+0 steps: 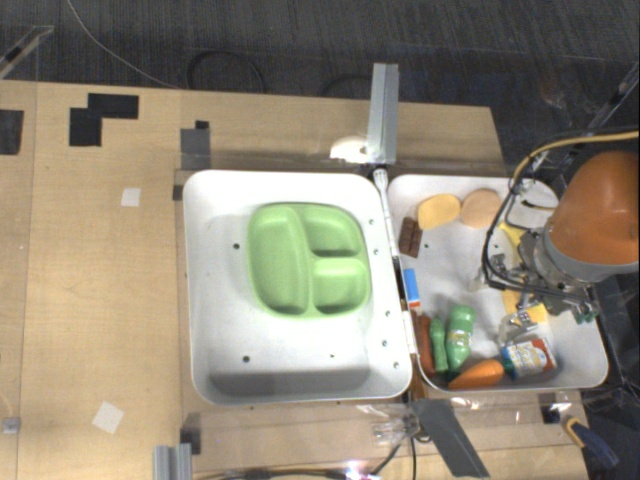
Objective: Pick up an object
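Pincer (522, 313) hangs low over the right bin (440, 268), near that bin's right edge and toward its front; whether it is spread or pressed together cannot be told, since the grey arm (560, 263) and its orange band (600, 208) cover much of it from above. Just in front of it, in the front right corner of the right bin, lies a small can with a red and white label (527, 358), close beside it but not seen to be pinched. Along the bin's front edge lie an orange carrot (478, 373), a green bottle (459, 334) and a red-brown sausage shape (425, 340). At the back edge sit a yellow round piece (438, 211) and a tan round piece (481, 208). A brown block (409, 236) and a blue strip (411, 286) lie along the bin's left edge. The left bin (215, 298) carries a green divided tray (305, 258), toward its back. Both bins rest on the wooden worktop (90, 298).
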Motion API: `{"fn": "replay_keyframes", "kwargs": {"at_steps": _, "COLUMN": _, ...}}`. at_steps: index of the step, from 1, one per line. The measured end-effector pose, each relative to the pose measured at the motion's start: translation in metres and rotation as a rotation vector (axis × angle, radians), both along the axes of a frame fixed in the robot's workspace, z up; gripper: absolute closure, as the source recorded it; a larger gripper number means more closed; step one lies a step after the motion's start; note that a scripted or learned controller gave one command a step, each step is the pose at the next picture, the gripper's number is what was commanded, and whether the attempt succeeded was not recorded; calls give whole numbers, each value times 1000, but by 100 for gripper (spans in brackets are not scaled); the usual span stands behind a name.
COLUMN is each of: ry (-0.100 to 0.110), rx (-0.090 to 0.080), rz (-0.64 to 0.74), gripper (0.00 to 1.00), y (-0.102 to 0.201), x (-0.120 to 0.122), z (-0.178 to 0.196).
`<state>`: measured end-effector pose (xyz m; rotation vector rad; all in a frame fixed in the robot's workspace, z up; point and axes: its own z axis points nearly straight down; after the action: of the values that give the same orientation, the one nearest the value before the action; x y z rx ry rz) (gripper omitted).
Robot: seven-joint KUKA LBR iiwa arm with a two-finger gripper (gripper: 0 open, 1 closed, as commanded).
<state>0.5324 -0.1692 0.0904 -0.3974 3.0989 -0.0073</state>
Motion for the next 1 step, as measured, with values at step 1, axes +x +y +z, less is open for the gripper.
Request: {"fn": "replay_keyframes", "kwargs": {"at_steps": 1, "ry": 1, "rx": 0, "rz": 141, "gripper": 0, "y": 37, "x": 61, "z": -1}}
